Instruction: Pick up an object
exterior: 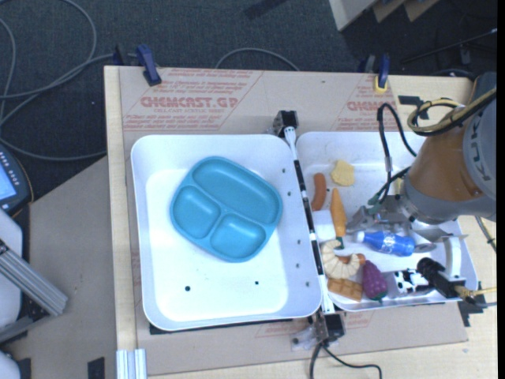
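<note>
Reaching in from the right edge of the frame: one grey arm (454,160), gripper (377,221) low over the right bin (359,144); grip unclear from here. Lying just under it, one blue bottle (389,243). Around that, one sausage (318,191), one carrot (338,212), one yellow chip (343,173), one purple eggplant (373,279). Sitting centre-left, in the left bin (150,235), one blue sectioned plate (226,208). Beneath both bins, a bench covered in brown printed paper (189,101), two blue clamps (147,63) along its top edge, cables on dark floor (71,22) above.

left bin (150,212): blue divided plate (226,208) | right bin (363,144): toy food (carrot (338,212), sausage (318,190)) | arm (446,172) above
</note>
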